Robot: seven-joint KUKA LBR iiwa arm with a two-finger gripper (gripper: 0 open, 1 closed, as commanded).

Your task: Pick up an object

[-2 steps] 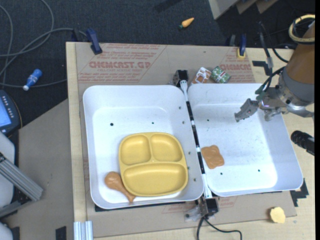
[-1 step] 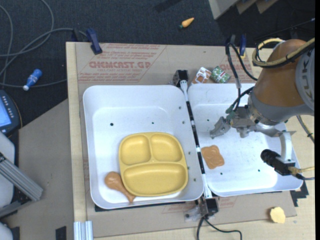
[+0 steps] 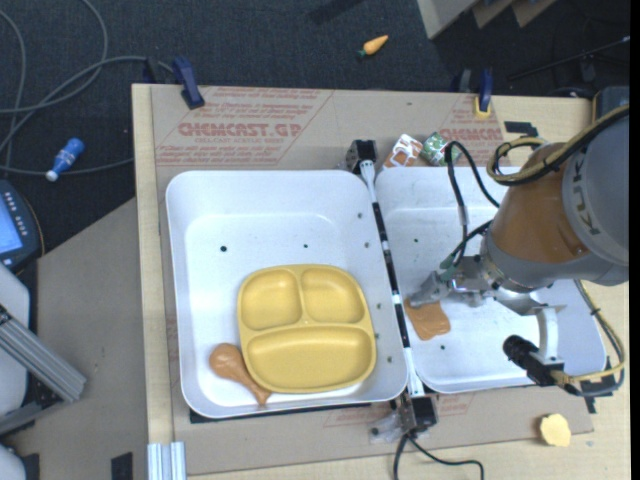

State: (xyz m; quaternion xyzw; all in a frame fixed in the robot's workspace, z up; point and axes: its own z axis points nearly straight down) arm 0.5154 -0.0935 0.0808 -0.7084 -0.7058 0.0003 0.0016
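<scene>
Brown flat object (image 3: 428,320), right-center of frame, lies in right bin (image 3: 470,368); gripper (image 3: 440,290) just above, grip state unclear, pick not done.

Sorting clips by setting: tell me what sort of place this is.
Probably a robotics lab workstation. A grey and orange arm reaches over two white bins clamped onto a board, cables trail across the dark carpeted floor, and toy items like a yellow divided plate serve as props.
</scene>
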